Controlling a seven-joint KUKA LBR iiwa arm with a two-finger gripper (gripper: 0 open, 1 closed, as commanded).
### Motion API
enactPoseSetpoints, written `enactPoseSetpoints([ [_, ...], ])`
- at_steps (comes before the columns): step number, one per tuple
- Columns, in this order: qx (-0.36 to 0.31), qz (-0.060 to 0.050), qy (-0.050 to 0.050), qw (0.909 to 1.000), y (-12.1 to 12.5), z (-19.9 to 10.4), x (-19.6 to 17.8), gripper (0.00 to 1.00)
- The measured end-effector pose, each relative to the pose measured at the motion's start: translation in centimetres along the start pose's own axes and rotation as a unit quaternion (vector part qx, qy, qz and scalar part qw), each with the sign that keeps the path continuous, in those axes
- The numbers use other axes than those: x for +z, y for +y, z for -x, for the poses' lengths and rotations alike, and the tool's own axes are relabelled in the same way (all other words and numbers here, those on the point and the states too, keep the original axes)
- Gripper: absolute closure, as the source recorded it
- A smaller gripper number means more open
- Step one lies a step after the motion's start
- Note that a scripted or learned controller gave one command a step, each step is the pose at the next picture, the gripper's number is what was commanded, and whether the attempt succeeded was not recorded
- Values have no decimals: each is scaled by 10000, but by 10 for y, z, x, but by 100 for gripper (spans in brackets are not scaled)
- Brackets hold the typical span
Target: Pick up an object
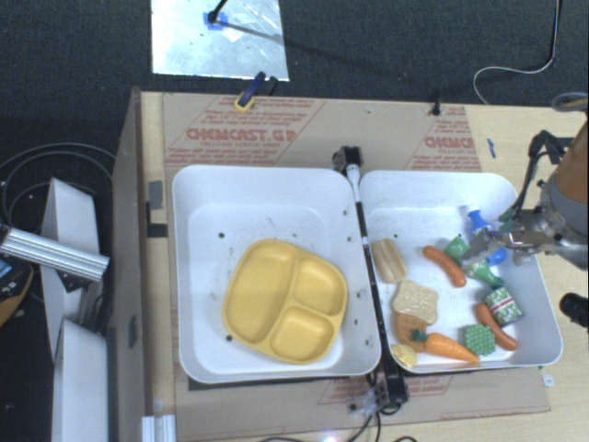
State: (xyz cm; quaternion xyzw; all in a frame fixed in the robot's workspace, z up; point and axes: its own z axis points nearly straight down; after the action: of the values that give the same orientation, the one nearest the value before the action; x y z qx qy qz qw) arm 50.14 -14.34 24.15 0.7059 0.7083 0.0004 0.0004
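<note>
Now the hand (490, 247) hangs low by the right bin's (433, 190) far right edge among crowded toy food (444, 265); grip state unclear; left bin's yellow tray (285, 300) has room around.

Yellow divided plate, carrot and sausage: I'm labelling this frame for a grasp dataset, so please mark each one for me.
yellow divided plate (285, 299), camera view, on the ridge where its three compartments meet.
carrot (448, 346), camera view, mid-length on its orange body.
sausage (444, 265), camera view, middle of its length.

My white plastic bins (207, 201) sit side by side; the yellow sectioned plate (285, 300) is plain, and at four o'clock lies an orange carrot (449, 346).
</note>
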Motion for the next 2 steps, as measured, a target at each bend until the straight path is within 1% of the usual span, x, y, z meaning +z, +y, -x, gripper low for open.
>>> enactPoseSetpoints([
  [1,12,18,-8,10000,44,10,146,0],
  [2,-2,10,-5,10000,113,24,157,0],
])
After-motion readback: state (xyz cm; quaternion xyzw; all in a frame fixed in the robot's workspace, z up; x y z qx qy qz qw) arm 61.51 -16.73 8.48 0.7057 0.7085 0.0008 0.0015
